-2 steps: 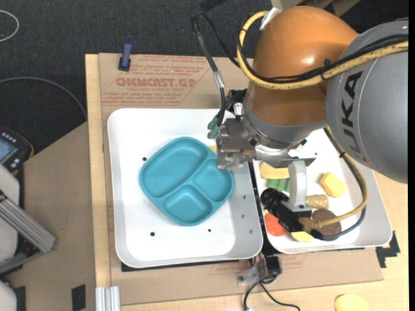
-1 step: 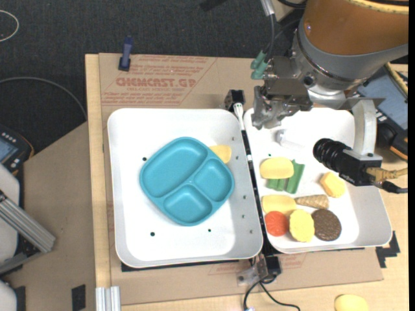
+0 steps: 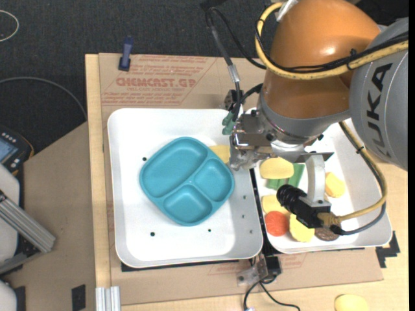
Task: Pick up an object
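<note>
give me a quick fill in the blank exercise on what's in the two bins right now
1. The blue divided plate lies in the ____ bin of the camera view.
2. That plate has ____ compartments.
3. The round red piece lies in the ____ bin, among yellow pieces.
4. The band above the arm's wrist is ____.

Missing words: left; three; right; orange

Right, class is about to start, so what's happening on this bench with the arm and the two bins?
A KUKA arm reaches over the right bin, which holds a pile of small toy foods, yellow, green and a red piece. Its wrist hangs above them, and nothing is visibly picked up. The left bin holds a blue divided plate, with a yellow piece at its far edge.
</note>
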